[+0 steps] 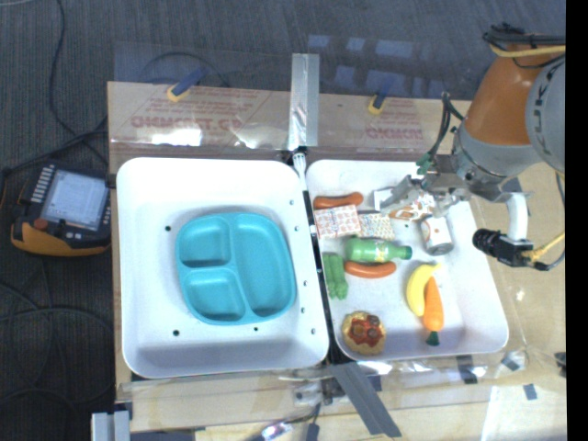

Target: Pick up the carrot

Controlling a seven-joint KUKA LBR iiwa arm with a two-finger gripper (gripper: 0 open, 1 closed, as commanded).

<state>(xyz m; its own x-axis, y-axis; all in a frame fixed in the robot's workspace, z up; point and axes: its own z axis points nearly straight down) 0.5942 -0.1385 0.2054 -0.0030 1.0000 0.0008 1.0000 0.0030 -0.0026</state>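
Carrot (pixel 433 307): orange, lies lengthwise in right bin (pixel 491 310), front-right area, green stub end toward front rim. Touches banana (pixel 418 288) on its left side. Bare white floor to carrot's right up to bin wall; some open room in front too.

Neighbours, going outward:
- Pizza slice/round toy (pixel 364 331), front-left of carrot, near front rim.
- Sausage (pixel 369 268) and green bottle (pixel 377 249), lying flat, mid bin, left of banana.
- Green veg item (pixel 335 275) along divider-side wall.
- 2nd sausage (pixel 338 200) at back-left; patterned packet (pixel 338 220) just below it.
- Small can (pixel 437 235), tilted, right-centre, behind banana; apart from carrot.
- Crumpled packets/wrappers (pixel 400 202) at back, under the pincer area.

Arm (pixel 514 108): enters from right, orange band above wrist, wrist angled down-left over bin's back-right corner. Pincer (pixel 430 180) low over back of bin, by the wrappers, well apart from carrot. Fingers blurred among clutter: cannot tell if released or clenched; nothing seen between them.

Left bin (pixel 147 246): holds blue 3-compartment tray (pixel 237 266), centred, white margin all round.

Table (pixel 211 118): brown board behind bins w/ clear sheet. Handheld pendant (pixel 60 211) on floor, far left, cabled.
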